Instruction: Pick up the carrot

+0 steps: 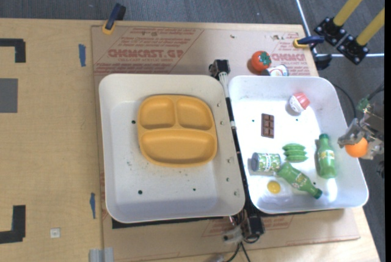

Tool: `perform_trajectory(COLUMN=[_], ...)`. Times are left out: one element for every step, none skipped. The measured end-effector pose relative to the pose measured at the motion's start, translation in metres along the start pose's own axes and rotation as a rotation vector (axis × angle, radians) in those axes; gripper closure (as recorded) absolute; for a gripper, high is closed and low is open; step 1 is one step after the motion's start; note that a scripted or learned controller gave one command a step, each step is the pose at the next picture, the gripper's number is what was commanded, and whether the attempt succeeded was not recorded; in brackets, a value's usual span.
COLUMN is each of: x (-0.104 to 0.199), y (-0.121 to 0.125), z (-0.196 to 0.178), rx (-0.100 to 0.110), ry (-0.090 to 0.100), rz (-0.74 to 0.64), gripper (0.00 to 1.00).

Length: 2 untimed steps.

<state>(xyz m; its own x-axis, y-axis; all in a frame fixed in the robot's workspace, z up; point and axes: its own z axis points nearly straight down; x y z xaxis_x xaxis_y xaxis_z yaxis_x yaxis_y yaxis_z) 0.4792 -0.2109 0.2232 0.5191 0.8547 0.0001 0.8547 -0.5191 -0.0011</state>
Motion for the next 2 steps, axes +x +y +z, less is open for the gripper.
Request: perform_trajectory(x=[-0.0009, -0.0018], y=[0.0006, 0.0037], z=[-0.0022, 0.0034], rx=[-0.001, 0.001], ry=[0.000, 0.000], rz=[0.041, 0.011], gripper=[1.00, 1.00])
